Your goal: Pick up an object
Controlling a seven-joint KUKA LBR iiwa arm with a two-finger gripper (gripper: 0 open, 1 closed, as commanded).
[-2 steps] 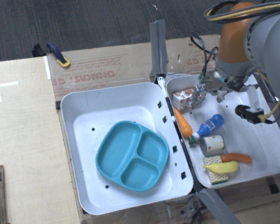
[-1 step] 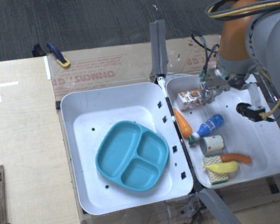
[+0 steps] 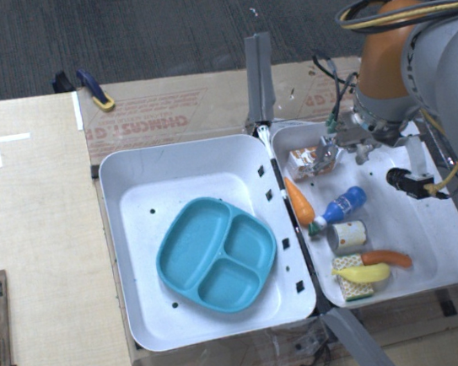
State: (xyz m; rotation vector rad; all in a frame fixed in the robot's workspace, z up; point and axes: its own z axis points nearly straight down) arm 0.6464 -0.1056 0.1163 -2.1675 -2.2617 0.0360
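Nearest the camera, at the six o'clock end of the right bin (image 3: pixel 455 272), a yellow banana (image 3: pixel 363 273) lies on a green sponge (image 3: pixel 356 288), with an orange chili pepper (image 3: pixel 387 259) touching the banana's far side. Just beyond them a small cup (image 3: pixel 349 236) lies on its side, and past that a blue bottle (image 3: pixel 341 205) points toward seven o'clock. A carrot (image 3: pixel 300 200) lies along the bin's nine o'clock wall. The left bin (image 3: pixel 126 236) carries a blue divided plate (image 3: pixel 216 254) near its centre.

Farthest in, at the twelve o'clock end of the right bin, the gripper (image 3: pixel 325 155) is down low over a small crumpled packet (image 3: pixel 304 159) with brownish print. Whether the jaws are spread or pressed together cannot be told; metal, cables and packet blur together there.

By my reading the step in hand is the grasp itself: the arm has picked the packet as its target and is at or close to contact, with nothing lifted. The next move calls for the jaws to close squarely on the packet and then rise straight up, clear of the bin's far wall. A crinkled wrapper is likely to slip or crush.
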